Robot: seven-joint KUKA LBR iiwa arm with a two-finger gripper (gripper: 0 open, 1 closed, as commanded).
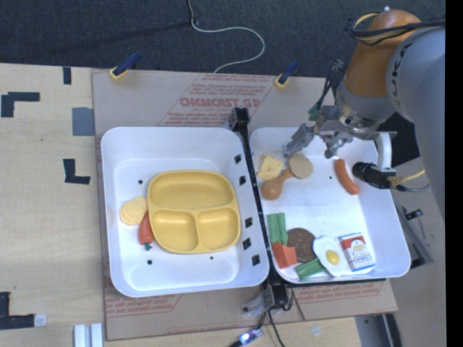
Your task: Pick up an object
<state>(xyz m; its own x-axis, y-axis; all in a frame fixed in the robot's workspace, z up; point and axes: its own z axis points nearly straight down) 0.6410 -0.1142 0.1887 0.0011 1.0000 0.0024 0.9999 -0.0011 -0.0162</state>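
My gripper [312, 147] hangs over the far part of the right bin [376, 219], open, with nothing between its fingers [292, 147]. Just below it lie a yellow cheese wedge [270, 168], a tan round bun [302, 167] and a brown drumstick [273, 187]. An orange sausage [346, 176] lies to the right of the gripper. Near the bin's front sit green sticks [277, 228], a brown patty [300, 241], a red piece [284, 254], a fried egg [331, 255] and a small red-and-white box [356, 251].
The left bin [119, 266] bears a yellow divided plate [194, 210], a round waffle cracker [133, 211] and a carrot [146, 231]. A black divider [249, 186] runs between the bins. A white cable [231, 31] trails behind the bench.
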